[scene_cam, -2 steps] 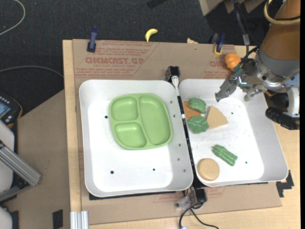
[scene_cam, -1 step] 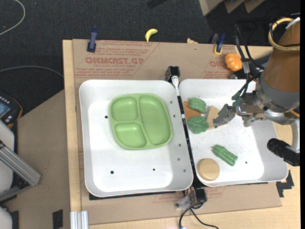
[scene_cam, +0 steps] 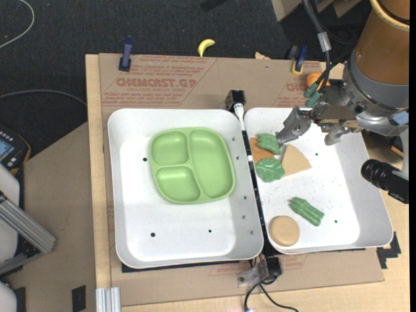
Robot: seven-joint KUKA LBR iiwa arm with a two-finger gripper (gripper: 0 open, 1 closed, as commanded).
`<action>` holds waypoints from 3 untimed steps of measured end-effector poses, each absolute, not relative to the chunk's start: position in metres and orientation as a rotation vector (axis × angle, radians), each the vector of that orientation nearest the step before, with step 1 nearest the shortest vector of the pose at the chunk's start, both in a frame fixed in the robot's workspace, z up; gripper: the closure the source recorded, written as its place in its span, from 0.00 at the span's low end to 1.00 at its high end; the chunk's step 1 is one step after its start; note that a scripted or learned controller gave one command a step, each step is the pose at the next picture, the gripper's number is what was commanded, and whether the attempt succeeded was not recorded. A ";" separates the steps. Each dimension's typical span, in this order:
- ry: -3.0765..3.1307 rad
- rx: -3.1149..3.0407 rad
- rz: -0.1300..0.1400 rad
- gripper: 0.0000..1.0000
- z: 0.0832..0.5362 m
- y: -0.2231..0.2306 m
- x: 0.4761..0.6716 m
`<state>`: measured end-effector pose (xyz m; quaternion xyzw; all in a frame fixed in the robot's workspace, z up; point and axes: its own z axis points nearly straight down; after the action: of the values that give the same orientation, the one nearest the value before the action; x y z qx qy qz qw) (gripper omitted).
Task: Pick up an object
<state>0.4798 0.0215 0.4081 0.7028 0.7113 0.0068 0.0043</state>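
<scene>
Counting perhaps three green pieces (scene_cam: pixel 270 169)

Two shallow white plastic bins, left (scene_cam: pixel 130 194) and right (scene_cam: pixel 364 194): smooth, faint sheen, dark specks on the floors.

Pale green three-compartment plastic plate (scene_cam: pixel 192 165): smooth, satin, soft highlights along the ridges.

Brown cardboard sheet under the bins (scene_cam: pixel 162 80): matt, papery, faded red print.

Green knobbly toy pieces (scene_cam: pixel 269 169), (scene_cam: pixel 306 211): look like moulded plastic or rubber, dull sheen.

Tan wedge (scene_cam: pixel 298 161) and tan round disc (scene_cam: pixel 284 230): matt, smooth; material unclear.

Grey metal two-finger gripper (scene_cam: pixel 286 135): bare metallic, slightly glossy.

Dark carpet floor (scene_cam: pixel 78 18): rough, woven, matt.
</scene>
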 end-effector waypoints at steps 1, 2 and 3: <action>2.221 2.217 0.006 1.00 0.411 0.017 0.480; 2.219 2.231 -0.011 1.00 0.328 -0.028 0.487; 2.230 2.210 0.007 1.00 0.354 0.046 0.479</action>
<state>0.4795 0.0462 0.3542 0.7039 0.7103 0.0023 0.0008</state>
